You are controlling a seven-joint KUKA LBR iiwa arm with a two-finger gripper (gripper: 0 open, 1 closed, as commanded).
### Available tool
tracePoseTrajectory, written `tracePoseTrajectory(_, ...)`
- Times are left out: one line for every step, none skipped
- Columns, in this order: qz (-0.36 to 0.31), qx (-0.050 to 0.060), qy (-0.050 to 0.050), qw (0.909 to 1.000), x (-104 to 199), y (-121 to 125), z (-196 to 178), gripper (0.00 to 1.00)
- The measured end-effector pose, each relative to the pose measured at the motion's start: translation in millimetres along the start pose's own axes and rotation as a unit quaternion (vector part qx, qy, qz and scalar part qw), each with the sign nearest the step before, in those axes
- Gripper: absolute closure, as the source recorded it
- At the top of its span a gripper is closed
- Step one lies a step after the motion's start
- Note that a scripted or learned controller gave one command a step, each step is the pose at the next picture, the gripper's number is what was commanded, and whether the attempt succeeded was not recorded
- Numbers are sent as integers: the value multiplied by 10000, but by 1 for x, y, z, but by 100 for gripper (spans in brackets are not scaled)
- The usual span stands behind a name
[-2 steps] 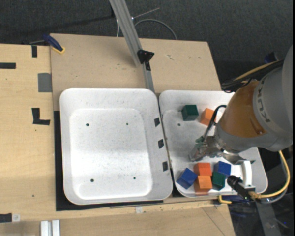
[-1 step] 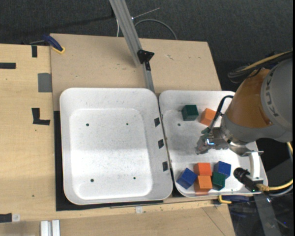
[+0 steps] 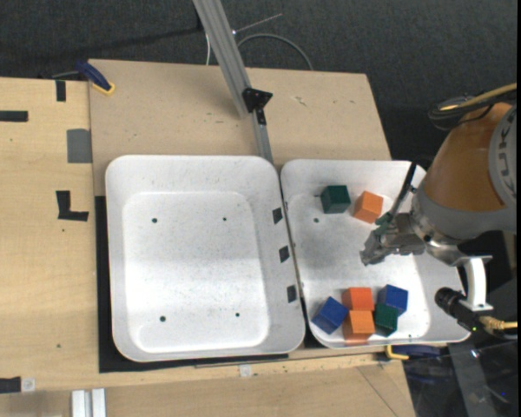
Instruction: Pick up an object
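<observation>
The right bin [image 3: 330,259] holds several small blocks. A dark green block [image 3: 335,199] and an orange block [image 3: 369,206] lie near its far side. A cluster sits at the near edge: a blue block [image 3: 329,314], two orange blocks [image 3: 359,299] [image 3: 360,322], a green block [image 3: 385,319] and a second blue block [image 3: 395,299]. My gripper [image 3: 375,250] hangs over the middle right of this bin, between the two groups, below the orange block. Nothing shows between its fingers.
The left bin [image 3: 195,259] lies beside the right one, its rim touching it. A slanted metal post [image 3: 230,50] rises from the bench behind the bins. The arm's grey and orange body [image 3: 469,189] covers the right bin's right edge.
</observation>
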State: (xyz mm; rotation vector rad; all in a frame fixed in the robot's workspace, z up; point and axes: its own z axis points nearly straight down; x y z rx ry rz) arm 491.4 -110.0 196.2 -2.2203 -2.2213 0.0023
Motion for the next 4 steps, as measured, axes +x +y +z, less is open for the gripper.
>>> tracePoseTrajectory(-7,-24,-1,10000,4,-8,-49,100)
tracePoseTrajectory(-24,3,4,10000,50,13,-36,100)
tracePoseTrajectory(-36,-6,10,10000,107,36,-40,100)
tracePoseTrajectory(-36,-9,11,10000,161,70,-40,100)
